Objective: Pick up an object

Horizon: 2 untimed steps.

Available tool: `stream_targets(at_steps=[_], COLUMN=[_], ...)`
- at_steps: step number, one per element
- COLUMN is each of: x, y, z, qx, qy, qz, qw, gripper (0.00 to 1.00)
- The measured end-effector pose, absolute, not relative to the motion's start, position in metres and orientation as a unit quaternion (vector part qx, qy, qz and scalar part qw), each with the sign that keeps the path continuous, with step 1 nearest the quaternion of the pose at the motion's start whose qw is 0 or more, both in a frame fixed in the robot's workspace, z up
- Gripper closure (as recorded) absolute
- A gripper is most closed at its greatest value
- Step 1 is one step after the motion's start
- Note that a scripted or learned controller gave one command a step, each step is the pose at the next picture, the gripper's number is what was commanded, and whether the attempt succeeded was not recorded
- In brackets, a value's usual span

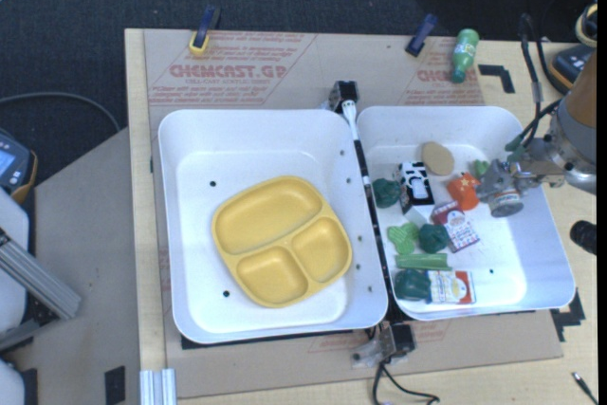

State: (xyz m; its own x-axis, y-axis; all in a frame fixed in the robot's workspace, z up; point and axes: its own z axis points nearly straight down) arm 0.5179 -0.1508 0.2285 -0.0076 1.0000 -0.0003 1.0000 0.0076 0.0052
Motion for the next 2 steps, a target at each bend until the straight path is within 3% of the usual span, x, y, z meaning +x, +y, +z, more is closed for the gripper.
stream_targets(at_steps=[2], x=[0.58], y=[-0.077], z=[0.224], qx=[0.705], qy=[0.709], qz=[0.0012], qw=[0.001], gripper=[1.0])
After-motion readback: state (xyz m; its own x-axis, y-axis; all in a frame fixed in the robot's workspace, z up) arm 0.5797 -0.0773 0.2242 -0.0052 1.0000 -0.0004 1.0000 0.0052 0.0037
